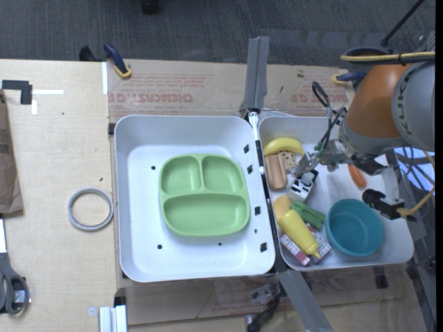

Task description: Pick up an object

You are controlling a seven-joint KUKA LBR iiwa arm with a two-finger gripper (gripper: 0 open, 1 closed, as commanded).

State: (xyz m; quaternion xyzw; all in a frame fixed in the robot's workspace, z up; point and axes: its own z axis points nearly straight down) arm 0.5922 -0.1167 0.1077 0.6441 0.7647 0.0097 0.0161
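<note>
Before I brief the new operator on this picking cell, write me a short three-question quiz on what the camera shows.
1. True or false: the green divided plate lies in the left bin.
2. Which item sits nearest the front right corner of the right bin? A) banana B) blue bowl C) yellow bottle
3. Fill in: the gripper hangs over the ___ bin, beside the banana.

Key: 1 true; 2 B; 3 right.
</note>
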